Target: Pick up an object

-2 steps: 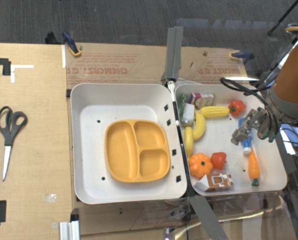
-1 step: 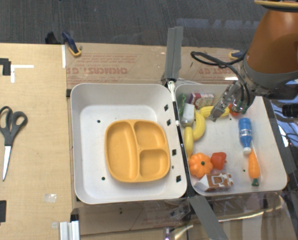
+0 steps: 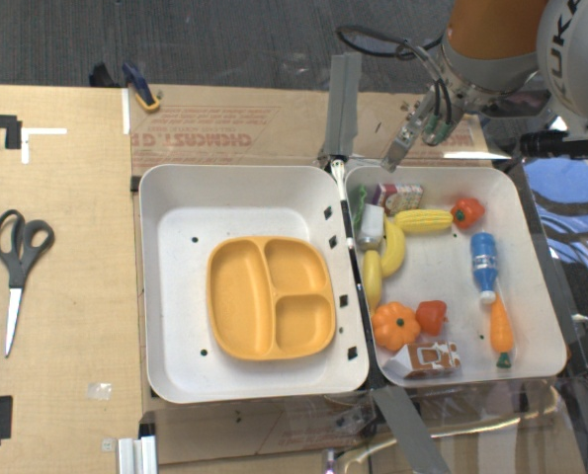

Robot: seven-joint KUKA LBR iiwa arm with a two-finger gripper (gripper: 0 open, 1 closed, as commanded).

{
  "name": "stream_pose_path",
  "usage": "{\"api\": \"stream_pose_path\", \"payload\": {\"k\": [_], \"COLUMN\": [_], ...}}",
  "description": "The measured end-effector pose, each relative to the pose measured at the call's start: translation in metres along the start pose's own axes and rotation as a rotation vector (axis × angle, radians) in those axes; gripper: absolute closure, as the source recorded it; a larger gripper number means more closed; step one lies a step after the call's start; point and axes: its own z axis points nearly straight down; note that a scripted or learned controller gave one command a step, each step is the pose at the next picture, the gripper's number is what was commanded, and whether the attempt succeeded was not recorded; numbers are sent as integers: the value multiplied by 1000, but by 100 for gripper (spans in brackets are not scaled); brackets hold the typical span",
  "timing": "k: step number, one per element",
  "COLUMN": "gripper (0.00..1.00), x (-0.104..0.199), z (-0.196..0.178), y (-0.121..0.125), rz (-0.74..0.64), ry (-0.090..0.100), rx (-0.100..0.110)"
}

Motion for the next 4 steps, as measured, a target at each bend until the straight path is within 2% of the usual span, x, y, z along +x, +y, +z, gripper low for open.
{"api": "stream_pose_path", "payload": {"k": [1,2,3,4], "gripper": [100,100,100,100], "x": [-47,-64,-60,-42], "z": [-45,147,213,213], "y": [-58,-125,-94,-76], "rz": [-33,-249,-17,117], "ry": [-1,1,3,2], "rx": [-1,-1,0,1]}}
